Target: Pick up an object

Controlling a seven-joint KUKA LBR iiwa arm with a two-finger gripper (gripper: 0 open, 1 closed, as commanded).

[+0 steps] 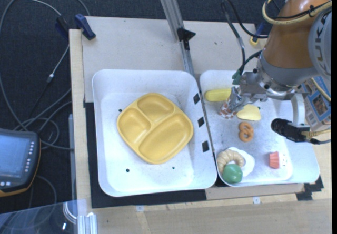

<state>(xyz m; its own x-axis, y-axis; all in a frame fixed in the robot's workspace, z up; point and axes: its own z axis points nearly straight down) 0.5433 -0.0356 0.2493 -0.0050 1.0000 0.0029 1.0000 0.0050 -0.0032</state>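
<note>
Hovering pincer [230,108] beside yellow toy [217,94].

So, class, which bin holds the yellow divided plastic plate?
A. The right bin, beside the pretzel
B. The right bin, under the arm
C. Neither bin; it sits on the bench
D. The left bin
D: the yellow divided plastic plate lies flat inside the left white bin, alone there.

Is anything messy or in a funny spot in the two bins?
Nothing looks spilled or broken. The yellow divided plate sits turned at a slant in the left bin, and the toy food lies scattered in the right bin.
</note>
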